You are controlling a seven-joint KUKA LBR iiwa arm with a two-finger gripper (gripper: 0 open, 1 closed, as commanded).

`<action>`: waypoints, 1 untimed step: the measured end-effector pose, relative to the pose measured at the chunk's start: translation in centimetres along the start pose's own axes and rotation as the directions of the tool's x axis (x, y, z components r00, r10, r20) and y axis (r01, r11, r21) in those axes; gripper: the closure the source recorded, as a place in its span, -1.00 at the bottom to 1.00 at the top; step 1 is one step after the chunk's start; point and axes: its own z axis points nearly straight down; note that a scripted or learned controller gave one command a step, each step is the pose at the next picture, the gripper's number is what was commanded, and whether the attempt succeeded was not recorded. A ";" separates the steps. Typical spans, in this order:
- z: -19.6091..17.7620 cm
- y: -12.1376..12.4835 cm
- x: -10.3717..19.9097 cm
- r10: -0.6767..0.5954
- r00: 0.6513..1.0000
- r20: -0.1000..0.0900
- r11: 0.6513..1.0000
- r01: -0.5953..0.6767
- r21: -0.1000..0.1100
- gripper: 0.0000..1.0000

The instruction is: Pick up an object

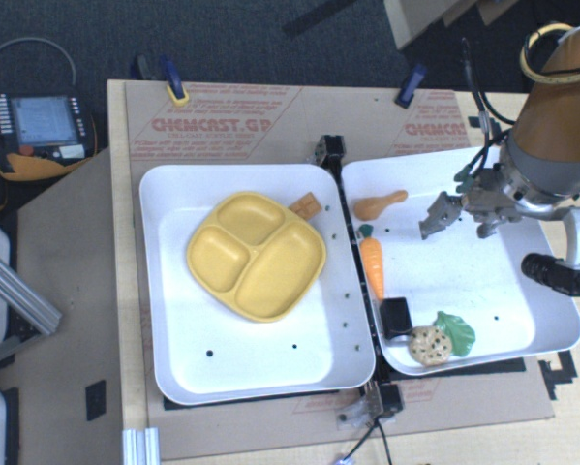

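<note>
Nothing picked yet; candidates all sit in the right white bin (522, 303). Orange plastic carrot (372, 266) lies lengthwise along that bin's left wall. Tan drumstick-shaped toy (379, 203) is just above it, near the top-left corner. Small black block (396, 317) sits below the carrot, with the round speckled cookie (427, 345) and green leafy toy (457, 331) just beside it at the bottom edge, cookie and leaf touching. Two-finger gripper (452, 215) hangs over the right bin's upper middle, jaws spread apart, nothing between them, clear of the drumstick toy. Left white bin (173, 289) holds a yellow divided plate (257, 256), with a small brown block (305, 205) touching its upper right rim.
</note>
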 end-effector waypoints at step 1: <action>-0.6 0.2 0.0 -0.002 1.000 0.001 1.000 0.002 -0.013 -1.00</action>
